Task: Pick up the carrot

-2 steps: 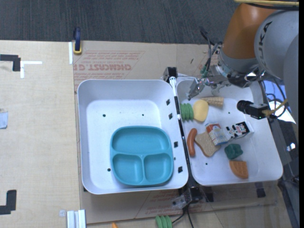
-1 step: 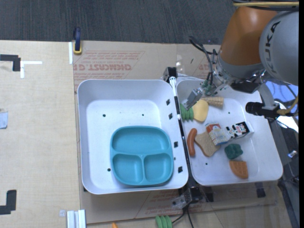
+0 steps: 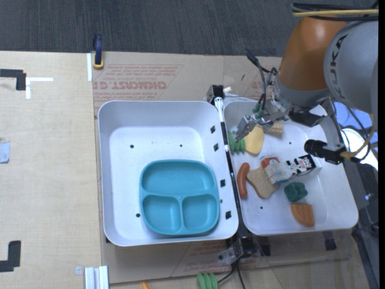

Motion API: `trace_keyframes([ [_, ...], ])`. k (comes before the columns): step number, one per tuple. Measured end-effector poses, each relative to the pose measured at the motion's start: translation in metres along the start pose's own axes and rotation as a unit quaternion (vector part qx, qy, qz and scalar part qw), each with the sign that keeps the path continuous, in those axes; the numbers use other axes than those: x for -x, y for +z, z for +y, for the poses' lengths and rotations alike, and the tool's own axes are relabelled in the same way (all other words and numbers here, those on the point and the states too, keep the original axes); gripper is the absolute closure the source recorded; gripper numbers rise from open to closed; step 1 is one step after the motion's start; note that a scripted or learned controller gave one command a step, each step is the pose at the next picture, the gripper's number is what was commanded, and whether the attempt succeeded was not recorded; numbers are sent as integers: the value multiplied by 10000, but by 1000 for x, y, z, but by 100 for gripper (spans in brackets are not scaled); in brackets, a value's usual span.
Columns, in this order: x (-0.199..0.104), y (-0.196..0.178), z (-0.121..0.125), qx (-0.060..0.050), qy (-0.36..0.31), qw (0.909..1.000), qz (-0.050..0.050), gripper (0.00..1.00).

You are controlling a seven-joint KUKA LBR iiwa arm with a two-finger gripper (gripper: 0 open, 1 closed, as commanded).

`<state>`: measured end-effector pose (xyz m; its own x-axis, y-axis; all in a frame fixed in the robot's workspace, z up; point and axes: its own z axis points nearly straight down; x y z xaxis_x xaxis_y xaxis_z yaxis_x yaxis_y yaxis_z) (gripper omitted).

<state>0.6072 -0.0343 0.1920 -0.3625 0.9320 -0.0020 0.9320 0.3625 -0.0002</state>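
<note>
— Camera view: where is your gripper (image 3: 251, 123)?

— I have it over the right bin (image 3: 337, 221), near its far left corner, beside a pale yellow piece (image 3: 255, 141) and something green (image 3: 237, 143). Whether it is wide or narrow, I cannot tell.

— And the carrot (image 3: 302, 214)?

— It lies well apart from me, near the right bin's front edge, just below a dark green item (image 3: 295, 191).

— What else?

— A sausage (image 3: 242, 180) and a bread slice (image 3: 261, 183) lie mid-bin. The left bin (image 3: 120, 125) holds a blue tray (image 3: 179, 197).
</note>
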Motion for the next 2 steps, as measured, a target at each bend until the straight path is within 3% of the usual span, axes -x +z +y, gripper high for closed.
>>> trace_keyframes([
  [1,56,0,2,12,-856,9963,-12,0],
  [2,-16,1,-4,-15,781,9969,6,0],
])
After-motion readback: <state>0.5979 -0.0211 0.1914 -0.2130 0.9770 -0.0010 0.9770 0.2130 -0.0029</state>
